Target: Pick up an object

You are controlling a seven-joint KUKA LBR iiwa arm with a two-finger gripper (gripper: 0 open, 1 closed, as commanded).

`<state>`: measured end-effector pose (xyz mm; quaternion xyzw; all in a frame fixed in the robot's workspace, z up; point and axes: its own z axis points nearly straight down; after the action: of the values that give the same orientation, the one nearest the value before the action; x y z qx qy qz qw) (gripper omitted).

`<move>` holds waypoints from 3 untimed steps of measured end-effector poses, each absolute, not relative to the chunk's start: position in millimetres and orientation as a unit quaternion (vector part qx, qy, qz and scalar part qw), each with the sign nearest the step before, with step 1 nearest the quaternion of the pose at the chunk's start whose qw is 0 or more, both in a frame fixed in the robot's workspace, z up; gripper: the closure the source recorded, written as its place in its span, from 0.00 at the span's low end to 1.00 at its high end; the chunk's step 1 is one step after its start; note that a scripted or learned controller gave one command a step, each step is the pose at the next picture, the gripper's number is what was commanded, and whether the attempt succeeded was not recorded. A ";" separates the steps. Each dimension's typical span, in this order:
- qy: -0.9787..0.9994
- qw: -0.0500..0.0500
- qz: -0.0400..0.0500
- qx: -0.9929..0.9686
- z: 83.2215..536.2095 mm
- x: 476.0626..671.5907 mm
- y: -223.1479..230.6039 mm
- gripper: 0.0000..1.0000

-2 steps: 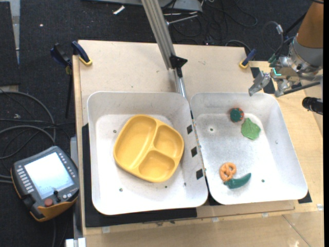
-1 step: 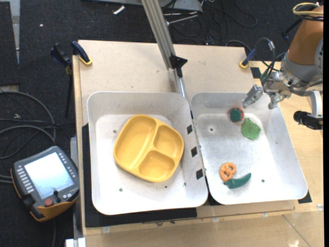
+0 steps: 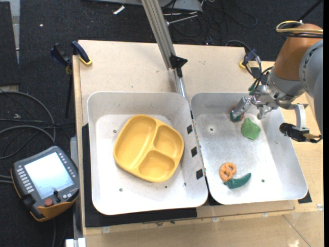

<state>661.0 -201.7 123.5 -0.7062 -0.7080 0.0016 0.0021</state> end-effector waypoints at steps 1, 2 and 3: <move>-0.708 0.001 0.001 -0.706 93.5 660.6 -201.0 0.00; -0.708 -0.002 0.000 -0.706 106.8 662.4 -201.1 1.00; -0.708 -0.003 -0.002 -0.706 170.8 664.4 -197.2 1.00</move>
<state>664.4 -197.2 170.8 -0.7063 -0.7079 -0.0020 -0.0034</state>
